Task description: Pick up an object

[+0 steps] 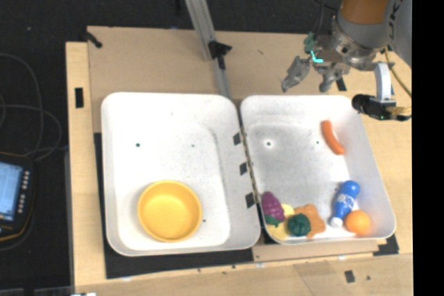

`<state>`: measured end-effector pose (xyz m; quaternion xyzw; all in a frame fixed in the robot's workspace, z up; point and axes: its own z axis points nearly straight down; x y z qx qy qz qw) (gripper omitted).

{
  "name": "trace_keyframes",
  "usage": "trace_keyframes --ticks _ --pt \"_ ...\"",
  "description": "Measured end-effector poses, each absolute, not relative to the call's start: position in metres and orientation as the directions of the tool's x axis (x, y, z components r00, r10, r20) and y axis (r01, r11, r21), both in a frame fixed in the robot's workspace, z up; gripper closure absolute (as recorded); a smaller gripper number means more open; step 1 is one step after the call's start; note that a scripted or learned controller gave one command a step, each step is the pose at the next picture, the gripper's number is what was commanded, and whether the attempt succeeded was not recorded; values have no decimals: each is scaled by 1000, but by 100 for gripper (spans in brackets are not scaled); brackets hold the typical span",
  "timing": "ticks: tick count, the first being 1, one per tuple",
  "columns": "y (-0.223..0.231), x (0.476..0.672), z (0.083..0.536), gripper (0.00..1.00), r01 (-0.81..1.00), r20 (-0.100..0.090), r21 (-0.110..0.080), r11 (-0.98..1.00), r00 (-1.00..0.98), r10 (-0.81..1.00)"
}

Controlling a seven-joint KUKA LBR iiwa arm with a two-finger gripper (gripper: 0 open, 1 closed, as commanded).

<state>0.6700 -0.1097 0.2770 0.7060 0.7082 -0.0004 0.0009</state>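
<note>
Toy pile point(298, 218) and orange ball point(358, 222) sit at right bin's point(298, 149) near edge, blue bottle point(345, 202) beside the ball. Orange sausage point(333, 136) lies near the far right wall, closest item to gripper point(311, 78). Gripper hangs above the bin's far rim, fingers apart, gripping nothing.

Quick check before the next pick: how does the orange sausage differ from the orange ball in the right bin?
The orange sausage is long and thin; the orange ball is round. The sausage lies alone near the right bin's far right side, apart from other items; the ball sits in the near right corner beside the blue-and-white bottle. The sausage is nearer the claw. Both are orange and lie in the same bin.
</note>
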Motion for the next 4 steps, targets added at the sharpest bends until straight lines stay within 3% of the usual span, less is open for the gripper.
trace_keyframes --ticks 3,4 --pt "-99 687 106 0 1000 -4 -6 4 -4 1000" --pt "-99 688 120 100 1000 -5 -1 5 -5 1000"
